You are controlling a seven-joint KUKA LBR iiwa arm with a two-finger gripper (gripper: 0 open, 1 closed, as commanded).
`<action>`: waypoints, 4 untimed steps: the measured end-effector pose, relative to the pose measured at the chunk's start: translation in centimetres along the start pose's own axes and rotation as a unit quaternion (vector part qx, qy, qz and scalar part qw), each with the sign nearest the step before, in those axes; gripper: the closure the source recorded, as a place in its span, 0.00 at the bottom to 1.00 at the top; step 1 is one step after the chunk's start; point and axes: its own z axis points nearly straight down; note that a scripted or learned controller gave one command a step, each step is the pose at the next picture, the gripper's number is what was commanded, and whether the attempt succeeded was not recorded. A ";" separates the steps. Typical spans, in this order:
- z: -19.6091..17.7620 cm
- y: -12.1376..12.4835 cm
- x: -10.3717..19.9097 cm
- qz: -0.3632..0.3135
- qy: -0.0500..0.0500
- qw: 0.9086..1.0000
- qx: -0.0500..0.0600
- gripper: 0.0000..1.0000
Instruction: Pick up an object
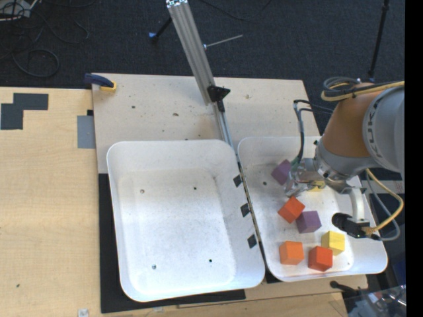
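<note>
Sitting in the right bin (264,152), the purple cube (281,172) lies near its upper middle, just left of the claw (299,182); whether the claw is released or clenched I cannot tell. It looks light, rigid and smooth, so opposite flat faces seem best. Roughly cubic, it has no long axis, edges turned diagonal. An orange cube (291,211) lies below.

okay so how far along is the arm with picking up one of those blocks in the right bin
Done: the grey arm's gripper is down inside the right white bin, between the purple cube near the bin's far side and the orange-red cube. In hand: no block shows between its fingers. Left: grasping and lifting; all blocks lie on the bin floor.
</note>
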 end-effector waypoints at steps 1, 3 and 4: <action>-4.2 0.3 0.1 -0.003 -0.001 1.000 -0.003 1.00; -14.4 -1.5 -0.9 -0.001 -0.001 1.000 -0.004 1.00; -14.5 -1.4 5.0 -0.008 0.001 1.000 -0.001 1.00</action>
